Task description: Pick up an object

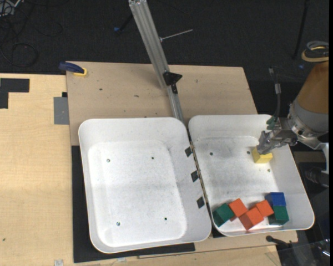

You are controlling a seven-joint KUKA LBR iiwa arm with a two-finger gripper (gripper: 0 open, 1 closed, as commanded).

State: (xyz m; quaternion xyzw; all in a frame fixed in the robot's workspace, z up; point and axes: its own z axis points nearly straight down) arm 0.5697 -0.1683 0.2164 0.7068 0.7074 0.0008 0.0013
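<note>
So here's where I'm at: my gripper (265, 147) is down inside the right bin (233, 132), over by its right wall, sitting directly on top of a small yellow block (262, 158). The block lies on the bin floor near the right edge, about halfway along that wall. I honestly can't tell whether my fingers are spread or pinched, the view from up there is too small and my own wrist blocks it. Can't say I've got the block either, it just pokes out below me and looks flat on the floor.

Why I'm parked here: my guess is the yellow one is the easy target. It's alone, well apart from the pile, so nothing crowds the jaws.

The pile is at the bin's near edge: a green block (223, 213), two orange blocks (238, 206) and (255, 215), a blue block (276, 199), and a second green one (280, 214) under the blue. They're all touching or nearly so, which would make a clean grab messy.

Orientation-wise, the yellow block looks roughly cube-like, slightly turned against the bin wall. I can't make out a real long axis. The left bin (100, 132) has no part in this.
</note>
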